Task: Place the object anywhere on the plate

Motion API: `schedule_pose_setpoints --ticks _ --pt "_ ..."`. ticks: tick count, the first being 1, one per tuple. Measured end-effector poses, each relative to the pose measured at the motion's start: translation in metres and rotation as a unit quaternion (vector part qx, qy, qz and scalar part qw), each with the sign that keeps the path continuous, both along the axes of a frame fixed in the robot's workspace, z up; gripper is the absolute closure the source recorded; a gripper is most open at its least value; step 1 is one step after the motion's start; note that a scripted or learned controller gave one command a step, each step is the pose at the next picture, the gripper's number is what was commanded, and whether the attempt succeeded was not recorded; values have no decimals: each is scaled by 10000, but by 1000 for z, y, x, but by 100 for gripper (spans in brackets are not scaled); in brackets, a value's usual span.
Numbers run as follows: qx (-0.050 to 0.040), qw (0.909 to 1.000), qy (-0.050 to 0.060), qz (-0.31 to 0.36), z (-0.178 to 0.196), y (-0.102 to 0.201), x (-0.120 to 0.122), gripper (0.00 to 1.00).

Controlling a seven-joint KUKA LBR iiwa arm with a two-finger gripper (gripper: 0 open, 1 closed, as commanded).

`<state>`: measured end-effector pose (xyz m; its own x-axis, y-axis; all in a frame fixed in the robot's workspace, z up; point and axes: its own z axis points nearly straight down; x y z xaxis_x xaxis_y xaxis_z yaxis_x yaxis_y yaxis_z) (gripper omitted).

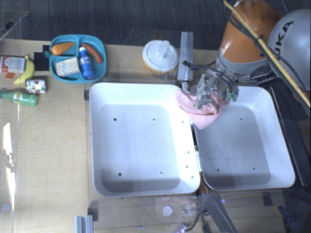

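Pink and crumpled, a soft cloth-like object [201,111] hangs directly beneath the robot's pincer [210,95], draped over the inner rim where the two white bins meet, at their far edge. The grey arm with its orange band [245,25] reaches in from the right, wrist tilted down over the far left corner of the right bin [252,144]. From where I stand the object bunches up against the pincer's metal tips and appears to be pinched there, though the folds hide the contact, so whether the pincer is clamped on it or merely pressed into it I cannot tell.

The relation that matters: the object sits just below and slightly left of the pincer, its longer spread running along the seam between the bins, spilling toward the left bin [138,140].

No plain plate is obvious. The nearest candidate is the blue divided dish [101,62] on the wooden surface [43,154], well apart to the far left, beyond the left bin and already carrying toy food. A white lidded cup [160,56] stands between it and the arm. Any carry would likely run leftward across the bins.
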<state>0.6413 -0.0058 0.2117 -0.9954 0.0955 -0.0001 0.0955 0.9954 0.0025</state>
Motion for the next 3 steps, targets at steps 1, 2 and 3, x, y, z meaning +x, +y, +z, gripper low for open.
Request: schedule_pose_setpoints --ticks 1,2,3 --pt "0 9989 1 460 11 45 -20 100" --pt "-1 9989 4 479 5 86 -46 100" --pt "-2 9989 1 479 8 138 -55 100"
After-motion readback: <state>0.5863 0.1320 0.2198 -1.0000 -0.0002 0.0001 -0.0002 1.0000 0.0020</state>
